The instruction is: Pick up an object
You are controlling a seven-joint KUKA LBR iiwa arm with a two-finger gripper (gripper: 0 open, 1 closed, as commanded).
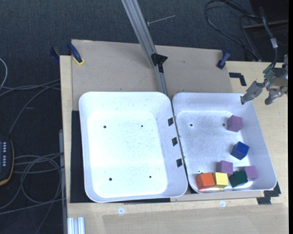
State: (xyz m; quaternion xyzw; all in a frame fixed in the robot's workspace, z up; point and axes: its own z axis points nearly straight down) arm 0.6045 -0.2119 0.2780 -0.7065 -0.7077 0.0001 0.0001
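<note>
seven blocks (pixel 224 171) in right bin (pixel 201 137), open gripper (pixel 259 98) above rim

Surface finishes at the bench.
Smooth, glossy white plastic bins (pixel 91 109); matt brown board (pixel 114 68); brushed metal rail (pixel 142 32); matt coloured blocks (pixel 234 123).

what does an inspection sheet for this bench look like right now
surface: wooden bench bearing left bin and right bin side by side
job's things: in the right bin, purple cube apart near the top, blue cube midway; orange, yellow, green and two more purple cubes clustered at the near edge
clutter: blue clamps on the bench's far corners
hand: open, above the right bin's far right corner, holding nothing
cables: loops on the floor at left and top right
surroundings: dark carpet, metal pole
</note>
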